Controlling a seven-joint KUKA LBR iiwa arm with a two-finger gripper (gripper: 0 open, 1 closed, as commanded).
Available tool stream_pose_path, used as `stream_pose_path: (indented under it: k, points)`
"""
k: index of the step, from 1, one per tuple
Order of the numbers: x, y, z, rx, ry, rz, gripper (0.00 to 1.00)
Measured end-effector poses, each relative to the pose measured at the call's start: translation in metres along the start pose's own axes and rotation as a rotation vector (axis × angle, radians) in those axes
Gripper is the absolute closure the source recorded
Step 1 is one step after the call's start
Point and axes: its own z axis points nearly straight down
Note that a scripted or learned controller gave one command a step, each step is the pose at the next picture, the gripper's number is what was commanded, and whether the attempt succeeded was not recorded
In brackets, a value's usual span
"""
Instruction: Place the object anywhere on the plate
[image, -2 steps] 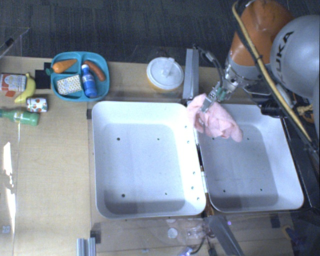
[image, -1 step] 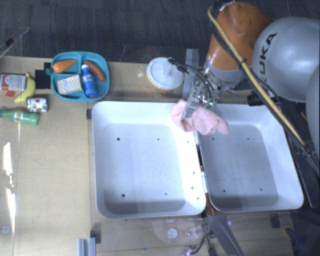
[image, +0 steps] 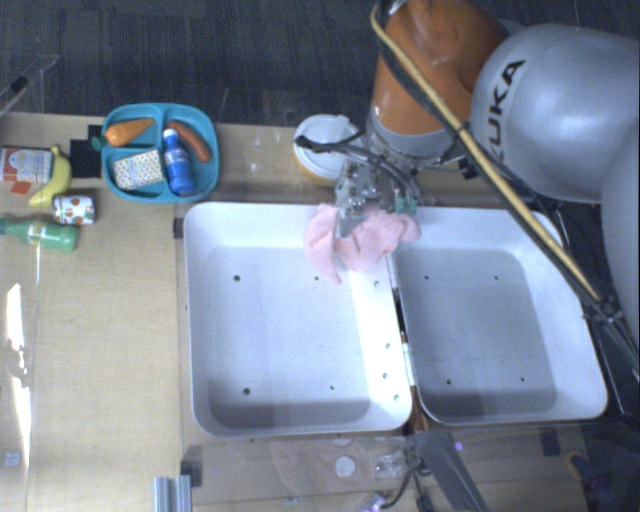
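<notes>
Far to the left of the left bin (image: 215, 330), on the wooden table (image: 90, 350): a small carton (image: 24, 164), a yellow banana (image: 53, 177), a small printed can (image: 73, 209) on its side, and a green bottle (image: 42, 234) lying flat. Just above the left bin's upper left corner, a blue divided plate (image: 205, 150) resting on the table, apart from the bin's rim. Inside the plate: an orange carrot-like piece (image: 131, 131) in the top left compartment, a pale waffle-like square (image: 136, 170) below it, a blue bottle (image: 178, 165) and a sausage-like piece (image: 192, 143) in the right compartment.

Over the left bin's upper right corner, a pink cloth (image: 352, 240), crumpled and draping down, spreading across the divide toward the right bin (image: 560, 350). Gathered at its top between the fingers of the hand (image: 352, 210), pinched there and hanging from them; well apart from the blue plate. Just beyond the left bin's upper right rim, behind the hand, a white bowl with a yellow edge (image: 318, 140) on the table.

Above the hand, the orange band (image: 425, 60) of the arm, with a yellow cable (image: 480, 165) running slantwise across it and down over the right bin's upper edge. To the right of that, the grey KUKA arm (image: 570, 110), looming above the right bin's far corner.
</notes>
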Motion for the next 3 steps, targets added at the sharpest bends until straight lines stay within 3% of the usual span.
stream_pose_path:
  k: [1,2,3]
  points:
    - [-0.003,0.054,-0.007,0.0,-0.001,-0.004,1.0]
    - [0.0,0.104,0.01,-0.001,0.0,-0.004,1.0]
    - [0.0,0.104,0.009,-0.001,-0.001,-0.003,0.0]
